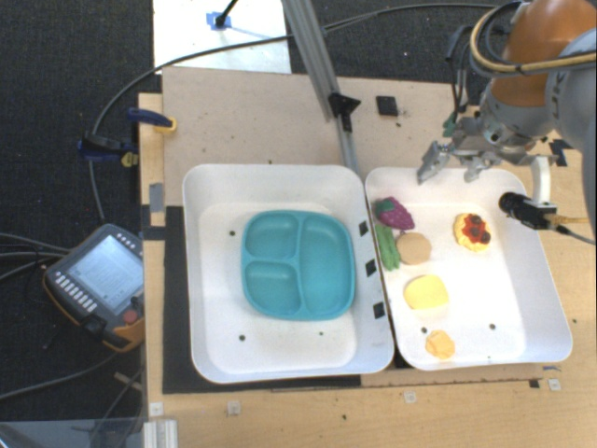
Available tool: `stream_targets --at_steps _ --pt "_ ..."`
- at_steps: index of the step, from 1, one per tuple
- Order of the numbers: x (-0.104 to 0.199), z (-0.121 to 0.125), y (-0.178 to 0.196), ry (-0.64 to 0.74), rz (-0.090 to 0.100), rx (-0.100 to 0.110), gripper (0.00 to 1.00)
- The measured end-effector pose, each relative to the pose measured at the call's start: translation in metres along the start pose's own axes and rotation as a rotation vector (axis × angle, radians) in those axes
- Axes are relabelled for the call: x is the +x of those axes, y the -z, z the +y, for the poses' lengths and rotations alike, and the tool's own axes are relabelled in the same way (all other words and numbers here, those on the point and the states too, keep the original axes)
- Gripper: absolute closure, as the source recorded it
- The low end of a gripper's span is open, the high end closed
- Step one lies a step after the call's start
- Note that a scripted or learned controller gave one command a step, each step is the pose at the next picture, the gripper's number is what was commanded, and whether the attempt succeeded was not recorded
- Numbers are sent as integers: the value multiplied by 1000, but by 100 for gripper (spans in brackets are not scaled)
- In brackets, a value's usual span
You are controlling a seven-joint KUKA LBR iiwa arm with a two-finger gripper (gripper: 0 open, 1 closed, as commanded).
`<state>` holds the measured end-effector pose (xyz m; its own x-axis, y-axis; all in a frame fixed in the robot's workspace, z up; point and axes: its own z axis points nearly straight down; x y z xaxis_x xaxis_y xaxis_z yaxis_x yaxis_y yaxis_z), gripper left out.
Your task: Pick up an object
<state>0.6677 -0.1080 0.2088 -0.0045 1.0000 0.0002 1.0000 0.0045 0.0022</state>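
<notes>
My gripper hangs over the far rim of the right bin, its fingers spread open with nothing between them. In that bin lie a purple grape bunch, a green pod, a tan round piece, a yellow block, a small orange piece and a yellow pastry with red topping. The pastry sits closest to the gripper, a little in front of it.
The left bin holds a teal divided plate. A black camera unit juts over the right bin's right side. A grey pole rises behind the bins. A teach pendant lies left of the bench.
</notes>
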Motion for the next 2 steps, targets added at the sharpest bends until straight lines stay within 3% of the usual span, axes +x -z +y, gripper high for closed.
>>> stream_targets --at_steps 2 --pt "15 0 -79 -1 -1 -3 0"
